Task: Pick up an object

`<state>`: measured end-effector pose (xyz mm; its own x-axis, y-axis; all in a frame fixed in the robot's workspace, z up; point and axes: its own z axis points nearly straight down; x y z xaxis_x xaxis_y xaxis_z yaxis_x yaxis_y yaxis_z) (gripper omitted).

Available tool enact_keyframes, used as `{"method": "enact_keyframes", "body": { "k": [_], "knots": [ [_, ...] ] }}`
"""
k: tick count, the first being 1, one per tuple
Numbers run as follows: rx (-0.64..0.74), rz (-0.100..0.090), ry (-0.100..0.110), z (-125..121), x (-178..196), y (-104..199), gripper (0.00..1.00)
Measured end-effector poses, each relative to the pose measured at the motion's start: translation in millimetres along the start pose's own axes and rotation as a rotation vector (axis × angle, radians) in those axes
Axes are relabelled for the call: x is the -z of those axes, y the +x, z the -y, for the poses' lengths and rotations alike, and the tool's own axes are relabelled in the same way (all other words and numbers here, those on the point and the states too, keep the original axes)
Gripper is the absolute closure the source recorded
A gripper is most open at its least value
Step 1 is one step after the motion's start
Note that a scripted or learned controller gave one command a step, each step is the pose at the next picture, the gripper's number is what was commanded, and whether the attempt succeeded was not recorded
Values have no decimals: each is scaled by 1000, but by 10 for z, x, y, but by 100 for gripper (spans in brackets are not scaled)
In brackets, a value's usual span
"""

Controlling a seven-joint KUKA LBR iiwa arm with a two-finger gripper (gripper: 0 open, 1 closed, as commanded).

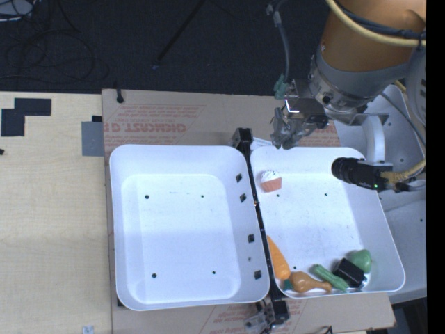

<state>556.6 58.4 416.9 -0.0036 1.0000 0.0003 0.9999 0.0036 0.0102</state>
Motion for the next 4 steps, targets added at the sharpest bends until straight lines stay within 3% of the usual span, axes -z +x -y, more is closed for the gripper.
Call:
{"method": "enact_keyframes", "body": {
  "k": [1,2,3,4],
  "knots": [
    [-1,1,22,157,-768,346,100],
    [-8,2,18,451,-1017,-125,100],
    [0,0,18,492,-1291,255,100],
    [0,1,18,346,-1518,647,100]
  ]
}}
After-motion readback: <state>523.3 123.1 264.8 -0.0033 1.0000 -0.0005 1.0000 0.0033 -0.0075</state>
